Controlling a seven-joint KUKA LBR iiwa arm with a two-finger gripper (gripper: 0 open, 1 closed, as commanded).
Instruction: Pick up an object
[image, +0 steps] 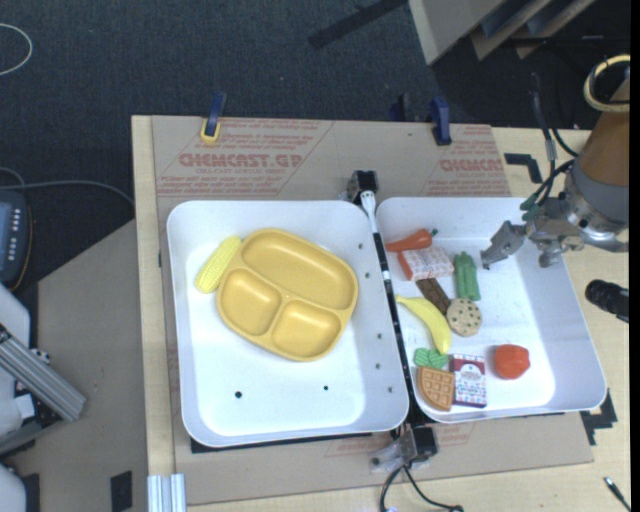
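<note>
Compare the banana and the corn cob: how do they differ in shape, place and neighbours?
The banana is smooth and curved; the corn cob is straighter and bumpy. The banana lies in the right bin among other toy foods; the corn cob lies in the left bin, against the yellow tray. Both are yellow.

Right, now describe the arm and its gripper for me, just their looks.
The arm comes in from the right: a rounded tan-orange section over a grey metal wrist. Black cables loop down past it toward the gripper. The gripper is grey metal, a blocky body with angular fingers, one slanting left. No markings are readable on it.
</note>
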